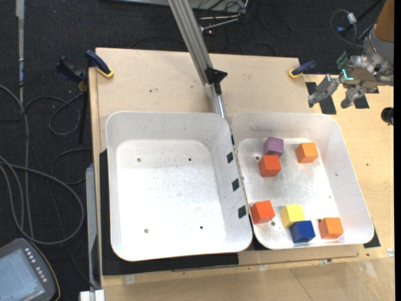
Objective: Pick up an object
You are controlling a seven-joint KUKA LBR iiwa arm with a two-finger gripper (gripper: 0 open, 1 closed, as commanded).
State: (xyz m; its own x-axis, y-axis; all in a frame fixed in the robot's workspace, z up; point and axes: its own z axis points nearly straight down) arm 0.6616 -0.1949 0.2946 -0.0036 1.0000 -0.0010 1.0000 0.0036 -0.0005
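Two shallow white plastic bins sit side by side on a pale wooden bench [163, 80]. The left bin [119, 187] shows only a bare, speckled floor. The right bin [341, 149] holds seven small blocks, any of which could be the object to pick up.

Near the right bin's far edge, a purple cube [274, 145] sits touching a red-orange cube [269, 165] just in front of it, both toward the bin's left side. An orange cube [306, 152] lies a little to their right, apart from them. Along the near edge, another red-orange cube [262, 211] sits close to the bin's left wall. A yellow cube [291, 214] stands beside it, with a blue cube [302, 231] touching the yellow one's near right corner. A second orange cube [331, 227] rests near the blue one, toward the bin's near right corner.

The grey arm with its orange band enters at the upper right. Its two-finger gripper [340, 95] hangs above the bench, beyond the right bin's far right corner and outside the bin, well apart from every block. The fingers [321, 93] are spread apart with nothing between them.

A grey metal pole [188, 30] slants down from the top to the gap between the bins. Blue and yellow clamps [99, 63] grip the bench's far corners.
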